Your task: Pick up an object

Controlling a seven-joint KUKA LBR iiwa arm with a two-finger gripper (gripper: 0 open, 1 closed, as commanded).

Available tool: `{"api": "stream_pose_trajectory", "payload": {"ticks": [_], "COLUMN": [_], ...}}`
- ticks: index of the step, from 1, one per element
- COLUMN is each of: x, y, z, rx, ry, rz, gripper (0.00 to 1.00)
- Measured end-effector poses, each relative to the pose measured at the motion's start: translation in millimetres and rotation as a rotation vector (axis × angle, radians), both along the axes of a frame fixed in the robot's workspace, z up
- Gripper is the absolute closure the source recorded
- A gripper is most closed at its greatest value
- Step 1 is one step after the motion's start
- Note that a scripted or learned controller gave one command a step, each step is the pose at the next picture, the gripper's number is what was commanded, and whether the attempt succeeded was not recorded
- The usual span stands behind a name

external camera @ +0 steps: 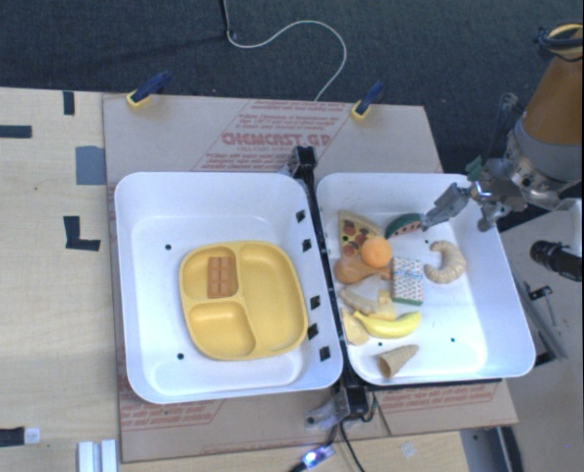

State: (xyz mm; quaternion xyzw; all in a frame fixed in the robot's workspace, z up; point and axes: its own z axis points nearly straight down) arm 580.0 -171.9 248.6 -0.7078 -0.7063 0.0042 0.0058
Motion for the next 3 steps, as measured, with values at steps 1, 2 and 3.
{"api": "stream_pose_trajectory", "payload": {"ticks": [1,2,3], "x": [2,-7,-13], "y": [0,7,2], "z": [8,-49,-111], "rx": [-0.002,-0.002,-0.002], "ry": [-0.013,-0.007,-0.007], "rz": [0.003,0.003,0.003], "gripper": [0.00,0.00,0.00]}}
